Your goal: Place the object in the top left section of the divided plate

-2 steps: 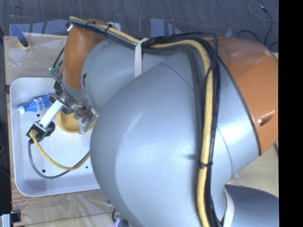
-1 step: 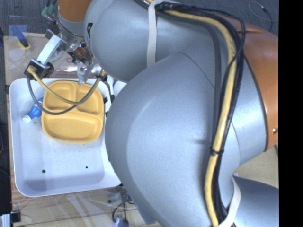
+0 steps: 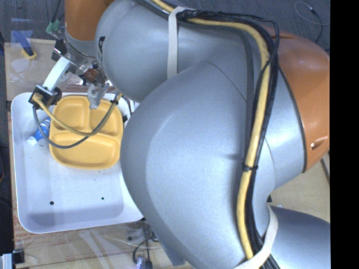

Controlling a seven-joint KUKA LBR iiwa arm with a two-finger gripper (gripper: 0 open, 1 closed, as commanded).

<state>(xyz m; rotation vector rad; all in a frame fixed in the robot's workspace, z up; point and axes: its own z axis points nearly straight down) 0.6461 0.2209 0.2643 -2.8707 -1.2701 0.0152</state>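
Note:
A yellow divided plate [image 3: 84, 158] lies in the upper part of the left white bin [image 3: 73, 206]. My gripper [image 3: 94, 95] hangs over the plate's far edge, near the ridge between its two upper sections. A small blue and white object [image 3: 40, 132] lies in the bin against the plate's left edge, apart from the gripper. A dark cable [image 3: 72, 140] from the wrist loops low across the plate. The section under the gripper is partly hidden by it.
The grey arm [image 3: 213, 139] with its orange band [image 3: 84, 10] covers the right bin and most of the view. A blue item [image 3: 23, 42] lies on the bench at the far left, beyond the bin. Bare bin floor [image 3: 67, 192] shows in front of the plate.

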